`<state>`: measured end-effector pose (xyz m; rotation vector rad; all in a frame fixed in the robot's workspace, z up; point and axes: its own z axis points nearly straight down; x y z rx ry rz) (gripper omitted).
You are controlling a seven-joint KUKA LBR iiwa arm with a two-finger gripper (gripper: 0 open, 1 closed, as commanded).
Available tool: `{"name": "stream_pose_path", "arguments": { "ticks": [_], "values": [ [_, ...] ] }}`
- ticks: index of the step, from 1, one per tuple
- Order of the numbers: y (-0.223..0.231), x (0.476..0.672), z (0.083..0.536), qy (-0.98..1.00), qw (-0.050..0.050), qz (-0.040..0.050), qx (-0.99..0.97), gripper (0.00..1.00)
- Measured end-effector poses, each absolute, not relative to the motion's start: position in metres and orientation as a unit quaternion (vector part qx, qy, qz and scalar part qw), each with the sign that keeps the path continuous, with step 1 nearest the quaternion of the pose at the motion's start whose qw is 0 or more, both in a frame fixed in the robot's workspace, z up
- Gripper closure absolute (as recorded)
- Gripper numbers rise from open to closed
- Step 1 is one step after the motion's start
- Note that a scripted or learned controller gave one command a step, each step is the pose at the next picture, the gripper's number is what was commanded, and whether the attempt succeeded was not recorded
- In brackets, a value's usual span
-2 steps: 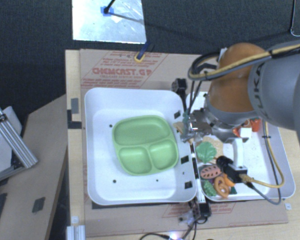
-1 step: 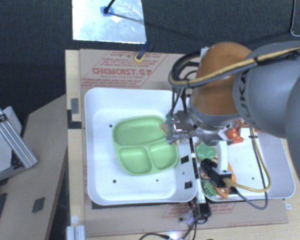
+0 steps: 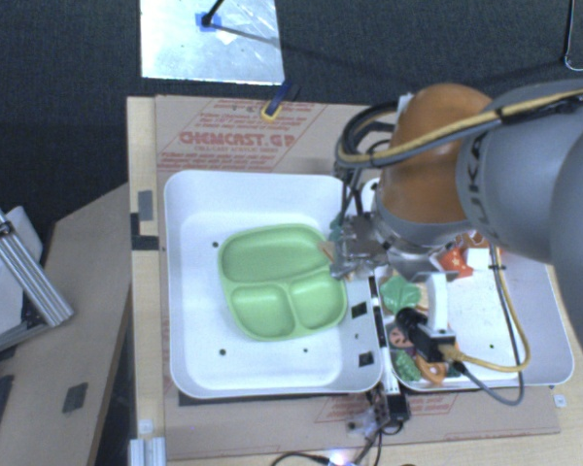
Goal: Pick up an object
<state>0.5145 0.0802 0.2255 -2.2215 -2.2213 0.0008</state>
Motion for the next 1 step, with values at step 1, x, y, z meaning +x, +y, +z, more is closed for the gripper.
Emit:
{"name": "stream_pose_path", "arguments": {
  "ticks": [1],
  "values": [
    [0.0942,0.5117,0.2339,-0.709,0.000,-0.0010,-0.705,1.00]
  ]
}}
